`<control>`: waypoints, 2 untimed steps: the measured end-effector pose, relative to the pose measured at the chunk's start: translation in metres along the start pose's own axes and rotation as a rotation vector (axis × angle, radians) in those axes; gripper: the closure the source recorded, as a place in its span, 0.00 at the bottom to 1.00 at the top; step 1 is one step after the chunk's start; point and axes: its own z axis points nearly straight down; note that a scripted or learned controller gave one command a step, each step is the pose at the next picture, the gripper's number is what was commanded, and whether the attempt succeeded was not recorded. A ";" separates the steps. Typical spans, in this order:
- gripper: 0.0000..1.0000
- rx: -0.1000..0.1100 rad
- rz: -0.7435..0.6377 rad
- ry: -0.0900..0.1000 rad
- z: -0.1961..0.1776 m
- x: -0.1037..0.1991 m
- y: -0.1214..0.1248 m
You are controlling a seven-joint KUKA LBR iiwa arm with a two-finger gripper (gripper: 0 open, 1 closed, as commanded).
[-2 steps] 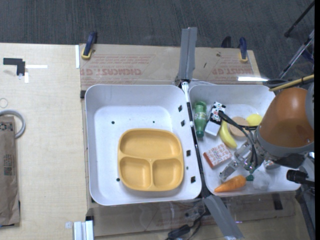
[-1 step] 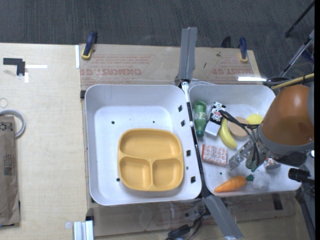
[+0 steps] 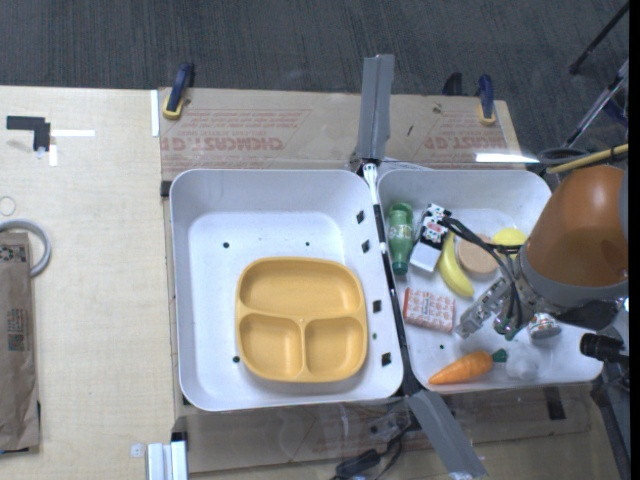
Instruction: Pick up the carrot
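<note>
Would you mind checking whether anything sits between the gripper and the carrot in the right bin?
Nothing visible does. The gripper hangs just above the carrot, with bare bin floor between them; the pink packet lies off to the left.

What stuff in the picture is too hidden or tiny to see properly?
- Gripper, camera view: open or shut, too small and cluttered to tell.
- Banana: its far end is covered by a tan round thing.
- Right bin: the arm hides its right side.
</note>
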 end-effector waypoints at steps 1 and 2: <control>1.00 -0.002 0.003 -0.002 -0.009 -0.001 0.000; 1.00 0.002 0.471 0.000 0.015 0.012 0.010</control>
